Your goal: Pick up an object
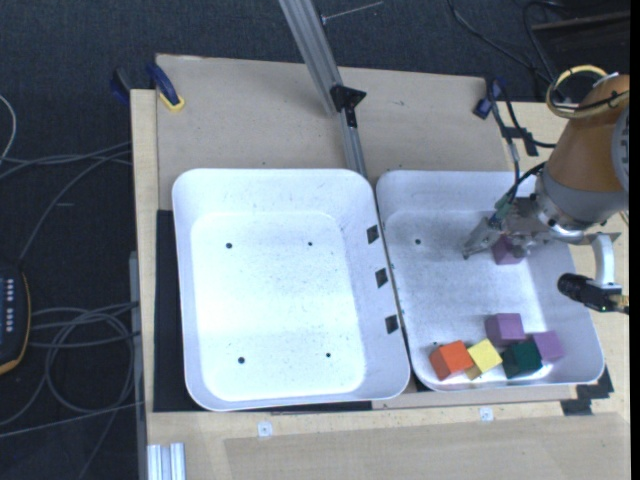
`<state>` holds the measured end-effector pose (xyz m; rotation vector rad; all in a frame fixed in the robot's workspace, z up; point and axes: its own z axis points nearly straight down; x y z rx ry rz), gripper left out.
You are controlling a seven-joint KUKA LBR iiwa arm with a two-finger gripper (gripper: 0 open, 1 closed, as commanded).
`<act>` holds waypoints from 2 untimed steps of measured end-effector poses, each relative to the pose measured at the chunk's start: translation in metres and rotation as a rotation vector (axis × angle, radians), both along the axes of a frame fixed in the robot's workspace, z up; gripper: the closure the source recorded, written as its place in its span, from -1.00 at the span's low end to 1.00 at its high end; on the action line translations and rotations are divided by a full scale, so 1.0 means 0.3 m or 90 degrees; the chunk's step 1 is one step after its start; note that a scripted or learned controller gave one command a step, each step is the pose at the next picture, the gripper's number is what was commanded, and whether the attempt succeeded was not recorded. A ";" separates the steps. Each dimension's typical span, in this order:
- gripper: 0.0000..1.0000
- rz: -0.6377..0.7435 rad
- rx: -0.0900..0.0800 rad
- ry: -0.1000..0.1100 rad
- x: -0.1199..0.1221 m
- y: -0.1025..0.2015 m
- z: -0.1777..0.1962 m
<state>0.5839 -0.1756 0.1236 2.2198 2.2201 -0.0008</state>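
My gripper [500, 250] hangs over the back of the right bin [440, 268], open, with one finger [474, 244] splayed out to the left. A small purple block [509, 253] sits right under the palm, between the spread fingers; whether they touch it is unclear. In the bin's front right corner lies a cluster: an orange block [451, 359], a yellow block [484, 355], a dark green block [521, 358], a purple cube [505, 326] and a smaller purple piece [547, 345].
The left bin [270, 288] stands beside the right one, with black clips [381, 277] along the shared wall. A metal pole [320, 58] slants up from the back of the bench. Cables lie on the floor at left.
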 end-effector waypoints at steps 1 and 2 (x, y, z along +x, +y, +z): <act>1.00 0.001 0.000 -0.004 0.006 0.001 0.046; 1.00 0.001 0.000 -0.004 0.039 -0.020 0.230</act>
